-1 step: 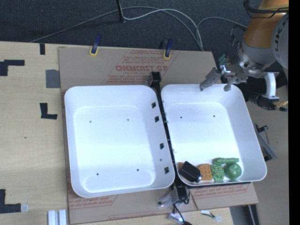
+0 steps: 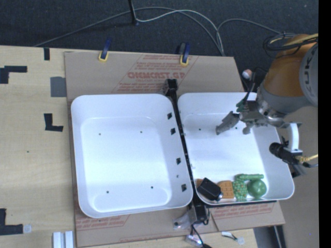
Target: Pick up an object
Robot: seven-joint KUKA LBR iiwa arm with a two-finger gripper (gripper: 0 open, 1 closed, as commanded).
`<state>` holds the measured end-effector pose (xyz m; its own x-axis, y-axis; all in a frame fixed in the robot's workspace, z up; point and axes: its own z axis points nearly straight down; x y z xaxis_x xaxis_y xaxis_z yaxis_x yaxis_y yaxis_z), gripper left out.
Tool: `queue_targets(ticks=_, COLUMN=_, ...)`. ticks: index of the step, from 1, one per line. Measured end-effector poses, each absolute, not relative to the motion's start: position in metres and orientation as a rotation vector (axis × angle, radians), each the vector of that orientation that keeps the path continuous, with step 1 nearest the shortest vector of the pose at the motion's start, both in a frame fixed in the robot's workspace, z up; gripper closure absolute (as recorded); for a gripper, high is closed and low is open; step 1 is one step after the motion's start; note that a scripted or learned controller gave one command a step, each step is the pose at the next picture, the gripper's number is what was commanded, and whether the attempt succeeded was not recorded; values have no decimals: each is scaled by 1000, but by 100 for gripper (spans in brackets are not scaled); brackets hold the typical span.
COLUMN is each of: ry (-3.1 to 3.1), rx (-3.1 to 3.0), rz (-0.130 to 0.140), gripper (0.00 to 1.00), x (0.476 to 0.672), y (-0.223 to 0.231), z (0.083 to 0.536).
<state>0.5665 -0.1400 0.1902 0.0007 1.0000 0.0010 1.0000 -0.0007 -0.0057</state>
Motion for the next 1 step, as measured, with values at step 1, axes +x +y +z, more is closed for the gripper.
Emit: queue_targets(ticks=1, ry=-2222, rx=-2220, rz=1, gripper=100, x=568, y=-140, z=202)
